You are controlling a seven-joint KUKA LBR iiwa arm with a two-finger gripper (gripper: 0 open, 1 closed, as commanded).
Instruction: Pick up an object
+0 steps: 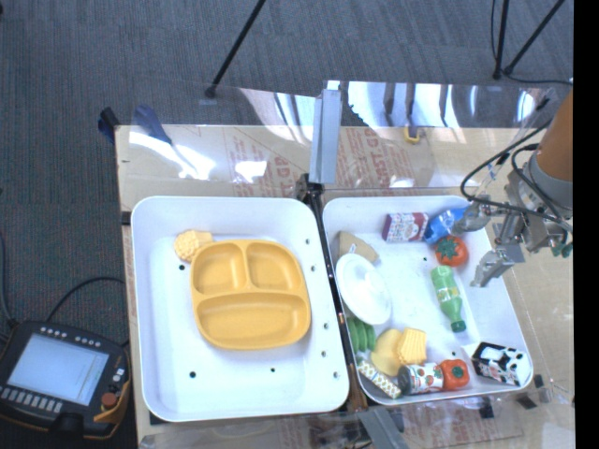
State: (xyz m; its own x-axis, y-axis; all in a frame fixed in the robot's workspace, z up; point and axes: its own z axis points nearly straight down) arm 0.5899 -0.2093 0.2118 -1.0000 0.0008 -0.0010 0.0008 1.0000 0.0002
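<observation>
The right bin (pixel 487 299) holds several toy foods: a red carton (pixel 404 226), a blue item (pixel 444 224), a red tomato (pixel 450 250), a green bottle (pixel 447 296), a white plate (pixel 363 288), a yellow piece (pixel 410 346), a can (pixel 419 377), a second tomato (pixel 455 372) and a black-and-white carton (pixel 500 363). My gripper (pixel 493 267) hangs over the bin's right edge, to the right of the tomato and bottle. Nothing shows between its fingers.
The left bin (pixel 154 344) bears a yellow divided tray (pixel 249 293) with a small yellow corn piece (pixel 192 243) at its upper left corner. A metal divider (pixel 326 148) rises behind the bins. A teach pendant (pixel 61 374) lies at the lower left.
</observation>
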